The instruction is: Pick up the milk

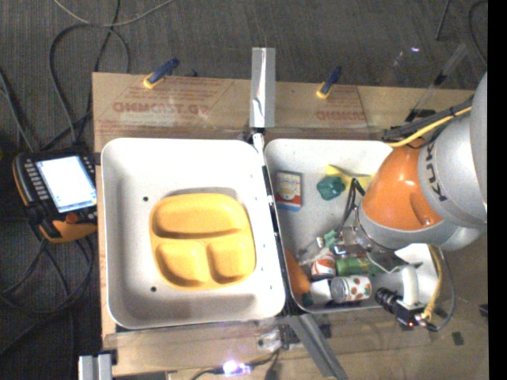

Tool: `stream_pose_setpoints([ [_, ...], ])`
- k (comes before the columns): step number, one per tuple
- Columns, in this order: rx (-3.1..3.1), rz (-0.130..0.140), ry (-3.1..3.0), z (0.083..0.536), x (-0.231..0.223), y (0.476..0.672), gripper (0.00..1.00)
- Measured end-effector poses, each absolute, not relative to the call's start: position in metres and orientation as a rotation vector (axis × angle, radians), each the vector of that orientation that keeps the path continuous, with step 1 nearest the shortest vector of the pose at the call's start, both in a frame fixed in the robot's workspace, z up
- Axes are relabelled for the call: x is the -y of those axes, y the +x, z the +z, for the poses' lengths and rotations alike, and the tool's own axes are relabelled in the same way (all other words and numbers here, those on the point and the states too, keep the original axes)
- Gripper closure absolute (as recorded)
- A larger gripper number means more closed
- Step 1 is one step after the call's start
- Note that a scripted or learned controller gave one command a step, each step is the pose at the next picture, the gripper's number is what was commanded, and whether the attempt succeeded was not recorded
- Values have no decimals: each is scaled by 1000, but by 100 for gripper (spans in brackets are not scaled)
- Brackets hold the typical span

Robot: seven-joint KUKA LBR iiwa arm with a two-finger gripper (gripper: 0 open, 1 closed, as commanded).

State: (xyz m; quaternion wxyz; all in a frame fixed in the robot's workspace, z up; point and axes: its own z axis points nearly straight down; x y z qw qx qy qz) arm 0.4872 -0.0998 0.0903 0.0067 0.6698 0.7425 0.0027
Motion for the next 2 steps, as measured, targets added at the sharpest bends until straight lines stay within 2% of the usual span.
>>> stream_pose_setpoints([
  [1,-2521,-3,1877,178,122,483,0],
  [2,-2572,-2,1797,95,105,489,0],
])
